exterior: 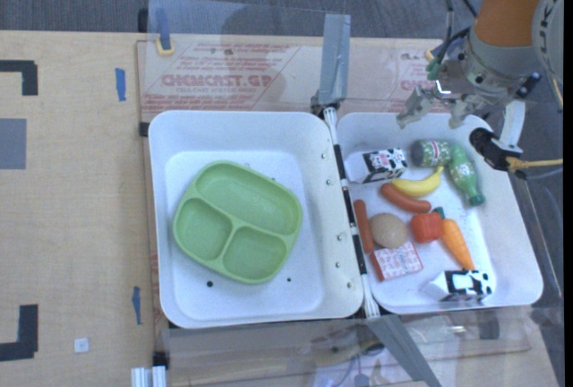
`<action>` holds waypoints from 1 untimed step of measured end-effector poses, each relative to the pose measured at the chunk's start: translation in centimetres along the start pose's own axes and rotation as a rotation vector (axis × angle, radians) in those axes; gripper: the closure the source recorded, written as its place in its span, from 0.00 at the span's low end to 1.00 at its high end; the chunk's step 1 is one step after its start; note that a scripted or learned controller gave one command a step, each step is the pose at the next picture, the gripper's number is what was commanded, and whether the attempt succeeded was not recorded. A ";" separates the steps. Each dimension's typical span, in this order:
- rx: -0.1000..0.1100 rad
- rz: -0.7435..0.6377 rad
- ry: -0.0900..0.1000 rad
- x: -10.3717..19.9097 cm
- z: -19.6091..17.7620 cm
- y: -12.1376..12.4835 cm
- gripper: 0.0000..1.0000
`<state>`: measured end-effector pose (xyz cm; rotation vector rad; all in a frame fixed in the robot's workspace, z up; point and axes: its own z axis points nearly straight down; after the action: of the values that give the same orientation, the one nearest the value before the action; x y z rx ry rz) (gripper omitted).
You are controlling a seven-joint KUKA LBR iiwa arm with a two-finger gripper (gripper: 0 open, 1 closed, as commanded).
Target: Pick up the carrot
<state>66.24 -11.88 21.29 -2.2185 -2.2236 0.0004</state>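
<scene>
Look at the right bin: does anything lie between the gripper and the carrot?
Yes. The gripper hangs over the bin's far edge; the carrot lies nearer the front. A green bottle and a banana lie between them, and a tomato touches the carrot's left side.

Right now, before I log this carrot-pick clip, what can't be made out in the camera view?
- Pincer: small and partly blurred at the right bin's far rim; its finger spacing is unreadable in the camera view.
- Arm: cut off by the top and right edges.
- Carrot: its leafy end touches a red item; that item's identity is unclear.
- Small cartons: print too small to read.
- Green bottle: label illegible.
</scene>
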 end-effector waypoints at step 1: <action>-0.023 -0.041 -0.006 1.7 10.7 -5.9 0.00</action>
<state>60.37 -10.16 10.62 -2.1869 -2.2830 -0.0194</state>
